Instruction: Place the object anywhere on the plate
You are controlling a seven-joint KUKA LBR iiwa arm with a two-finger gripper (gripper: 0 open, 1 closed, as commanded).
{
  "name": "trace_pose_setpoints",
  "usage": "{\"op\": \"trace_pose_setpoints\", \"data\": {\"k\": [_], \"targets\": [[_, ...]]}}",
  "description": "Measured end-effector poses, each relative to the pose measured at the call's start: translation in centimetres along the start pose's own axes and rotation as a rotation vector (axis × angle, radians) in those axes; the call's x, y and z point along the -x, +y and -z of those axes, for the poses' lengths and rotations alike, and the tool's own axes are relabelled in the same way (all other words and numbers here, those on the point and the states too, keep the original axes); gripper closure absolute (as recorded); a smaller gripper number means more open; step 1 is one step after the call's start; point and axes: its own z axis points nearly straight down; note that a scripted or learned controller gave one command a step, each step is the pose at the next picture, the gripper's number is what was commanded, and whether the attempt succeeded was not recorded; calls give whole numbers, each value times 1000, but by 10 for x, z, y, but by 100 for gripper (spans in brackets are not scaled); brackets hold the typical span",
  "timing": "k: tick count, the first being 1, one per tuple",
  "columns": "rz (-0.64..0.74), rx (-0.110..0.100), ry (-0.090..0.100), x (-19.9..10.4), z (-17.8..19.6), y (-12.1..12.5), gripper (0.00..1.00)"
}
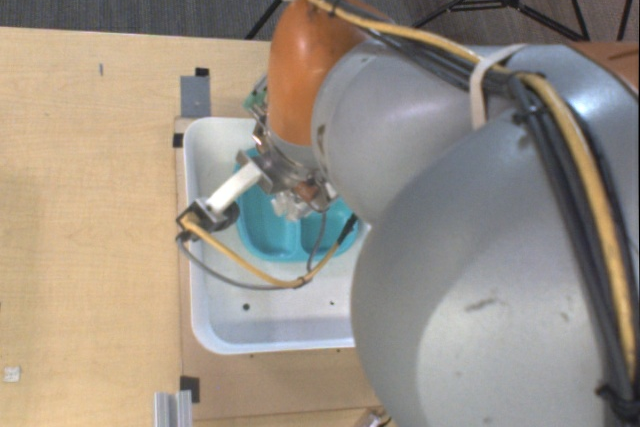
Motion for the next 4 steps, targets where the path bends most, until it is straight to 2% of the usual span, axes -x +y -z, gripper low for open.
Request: {"op": "trace_pose_setpoints", "data": {"k": [1,2,3,4], "targets": [[206,3,9,26,-116,-15,100],[290,7,10,92,-135,40,100],[445,1,0,38,21,52,100],[423,-4,-6,38,-55,-7,100]]}}
